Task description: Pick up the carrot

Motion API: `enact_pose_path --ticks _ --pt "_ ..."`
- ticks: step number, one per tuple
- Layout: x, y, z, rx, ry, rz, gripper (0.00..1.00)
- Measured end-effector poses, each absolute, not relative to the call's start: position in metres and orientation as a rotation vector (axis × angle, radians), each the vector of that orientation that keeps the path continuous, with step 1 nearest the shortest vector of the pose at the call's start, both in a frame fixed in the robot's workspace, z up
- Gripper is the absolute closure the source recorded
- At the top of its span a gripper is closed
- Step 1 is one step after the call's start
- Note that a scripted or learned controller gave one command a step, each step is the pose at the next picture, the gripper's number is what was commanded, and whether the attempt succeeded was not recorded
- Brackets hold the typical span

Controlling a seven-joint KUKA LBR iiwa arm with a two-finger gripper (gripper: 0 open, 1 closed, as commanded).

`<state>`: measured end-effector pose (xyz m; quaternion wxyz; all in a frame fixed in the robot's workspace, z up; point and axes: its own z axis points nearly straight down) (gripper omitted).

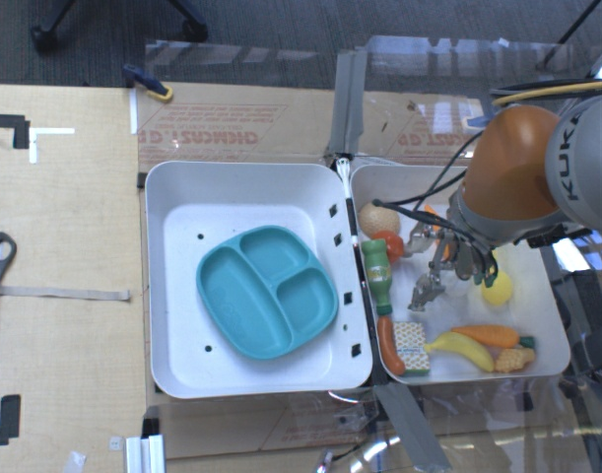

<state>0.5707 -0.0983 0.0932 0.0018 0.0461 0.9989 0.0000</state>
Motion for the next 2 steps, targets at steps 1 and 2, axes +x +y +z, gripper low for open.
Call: enact_pose_path --ticks 1,2 --pt "0.58 -0.143 0.093 0.53 3.091 -0.001 0.0" --pt "0.633 -0.17 0.094 0.737 3.05 0.0 0.0"
